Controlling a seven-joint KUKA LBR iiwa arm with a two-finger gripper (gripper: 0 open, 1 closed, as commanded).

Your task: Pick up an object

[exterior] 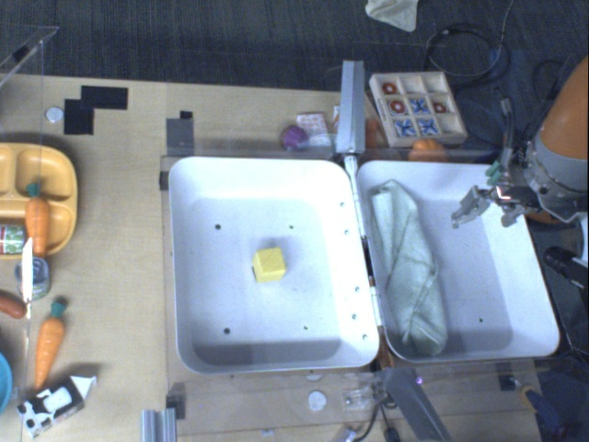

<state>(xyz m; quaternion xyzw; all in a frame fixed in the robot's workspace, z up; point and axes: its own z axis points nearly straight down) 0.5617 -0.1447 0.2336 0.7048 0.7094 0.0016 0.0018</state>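
Observation:
A small yellow block [269,264] lies near the middle of the left bin [198,339]. A pale folded cloth [409,265] stretches along the left side of the right bin [529,330]. My gripper [487,212] hovers over the upper right part of the right bin, to the right of the cloth's top end. Its two fingers [465,208] are spread apart and nothing sits between them. The orange band of the arm [566,127] shows at the right edge.
A tic-tac-toe board [419,107] and a purple toy [294,137] lie behind the bins. A yellow tray [51,168] with toy carrots [48,339] sits at the far left. A metal divider [350,109] rises between the bins at the back.

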